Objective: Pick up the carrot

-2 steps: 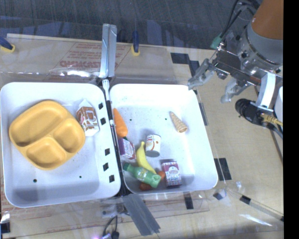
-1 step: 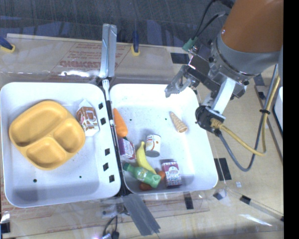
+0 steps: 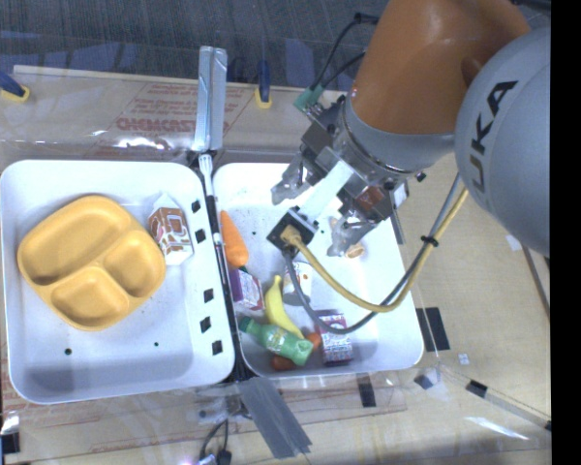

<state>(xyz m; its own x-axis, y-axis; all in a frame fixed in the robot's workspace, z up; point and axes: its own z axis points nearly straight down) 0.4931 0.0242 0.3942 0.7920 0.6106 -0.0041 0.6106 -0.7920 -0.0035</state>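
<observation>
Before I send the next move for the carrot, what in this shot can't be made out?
- End effector: its fingers blend into the wrist hardware, so their state is unreadable.
- Small item at the right bin's back: too small to identify.
- Pile at the right bin's front: items overlap, lower ones partly hidden.
- Carrot: in full view along the right bin's left wall.

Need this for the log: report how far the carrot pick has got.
Done: nothing yet. The carrot lies in the right bin, against its left wall, above the banana. In hand: the end effector hangs over the bin's upper middle, to the right of the carrot and apart from it. Left: move across, descend, grasp and lift.
</observation>
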